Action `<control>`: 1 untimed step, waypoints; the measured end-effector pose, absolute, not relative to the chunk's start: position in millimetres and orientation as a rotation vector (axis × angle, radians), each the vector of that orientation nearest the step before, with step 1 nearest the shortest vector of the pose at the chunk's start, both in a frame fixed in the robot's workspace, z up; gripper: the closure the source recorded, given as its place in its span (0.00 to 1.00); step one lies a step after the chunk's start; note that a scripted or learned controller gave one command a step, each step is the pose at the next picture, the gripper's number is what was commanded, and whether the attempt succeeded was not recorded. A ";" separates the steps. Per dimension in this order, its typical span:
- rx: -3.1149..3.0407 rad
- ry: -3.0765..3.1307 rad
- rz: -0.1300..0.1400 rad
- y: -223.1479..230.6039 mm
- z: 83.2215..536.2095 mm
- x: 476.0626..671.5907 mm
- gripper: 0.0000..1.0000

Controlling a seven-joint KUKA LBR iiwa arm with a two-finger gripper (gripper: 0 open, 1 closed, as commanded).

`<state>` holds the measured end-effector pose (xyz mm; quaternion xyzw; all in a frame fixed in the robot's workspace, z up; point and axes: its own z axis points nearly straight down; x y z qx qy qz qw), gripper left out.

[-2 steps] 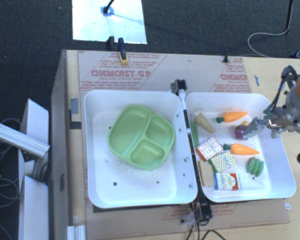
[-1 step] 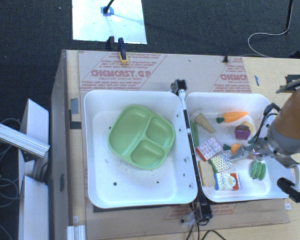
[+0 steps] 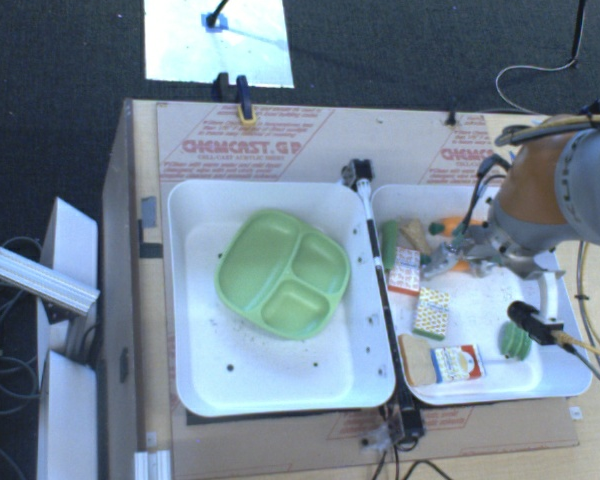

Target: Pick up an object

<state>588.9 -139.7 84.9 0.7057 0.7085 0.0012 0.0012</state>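
My gripper is low over the back half of the right bin, reaching in from the right. It sits just right of a red and white packet and just in front of an orange item. A yellow checkered packet lies a little in front of it. Also in this bin are a dark green cylinder, a tan piece, a small box with blue and red print and a green ridged object. I see nothing lifted.
The left bin holds a light green divided plate. A black divider rail runs between the two bins. The grey arm with its orange band hangs over the right bin's back right corner.
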 end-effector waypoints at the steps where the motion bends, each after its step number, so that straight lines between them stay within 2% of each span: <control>1: 2.224 2.238 -0.016 -156.8 82.9 664.1 0.00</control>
